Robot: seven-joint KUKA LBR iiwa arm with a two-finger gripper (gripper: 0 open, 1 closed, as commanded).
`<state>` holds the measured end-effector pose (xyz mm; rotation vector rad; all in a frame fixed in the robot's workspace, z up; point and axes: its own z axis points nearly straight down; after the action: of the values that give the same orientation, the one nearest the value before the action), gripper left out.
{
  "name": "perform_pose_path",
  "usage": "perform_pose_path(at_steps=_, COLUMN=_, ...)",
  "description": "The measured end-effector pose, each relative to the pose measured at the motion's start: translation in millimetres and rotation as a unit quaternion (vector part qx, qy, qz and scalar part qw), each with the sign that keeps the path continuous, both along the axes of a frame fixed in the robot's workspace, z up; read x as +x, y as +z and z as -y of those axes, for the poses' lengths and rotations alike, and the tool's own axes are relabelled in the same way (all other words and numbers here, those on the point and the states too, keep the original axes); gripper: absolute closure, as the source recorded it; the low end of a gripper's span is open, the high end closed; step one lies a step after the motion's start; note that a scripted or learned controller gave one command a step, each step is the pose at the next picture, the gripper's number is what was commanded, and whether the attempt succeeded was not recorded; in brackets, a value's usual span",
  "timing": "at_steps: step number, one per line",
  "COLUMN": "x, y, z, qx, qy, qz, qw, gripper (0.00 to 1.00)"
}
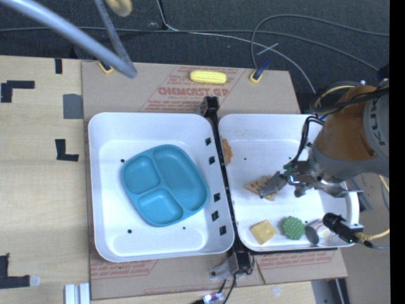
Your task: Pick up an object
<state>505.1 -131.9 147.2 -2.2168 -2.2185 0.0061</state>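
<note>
My gripper (pixel 285 189) hangs low in the right bin (pixel 266 128), open, with nothing between its fingers. Its left finger (pixel 273 184) sits at the right end of a flat tan cracker-like piece (pixel 257 186) on the bin floor. Nearer the front wall lie a yellow block (pixel 262 231), a green bumpy ball (pixel 292 227) and a small grey object (pixel 314 234). A small orange scrap (pixel 226 149) lies by the divider. A blue divided plate (pixel 166 183) rests in the left bin (pixel 101 132).
The grey arm with its orange band (pixel 345 138) covers the right bin's right side. A yellow banana-shaped item (pixel 207 76) lies on the cardboard behind the bins. Cables run across the dark floor at the back.
</note>
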Motion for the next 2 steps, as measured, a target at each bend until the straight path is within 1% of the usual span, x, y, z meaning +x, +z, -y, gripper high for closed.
perform_pose_path(at_steps=1, x=3.3, y=-60.8, z=5.5, qx=-0.0006, qy=0.000, qz=0.001, qw=1.0000, gripper=0.00)
perform_pose_path(at_steps=2, x=3.7, y=-61.5, z=5.5, qx=-0.0006, qy=0.000, qz=0.003, qw=1.0000, gripper=0.00)
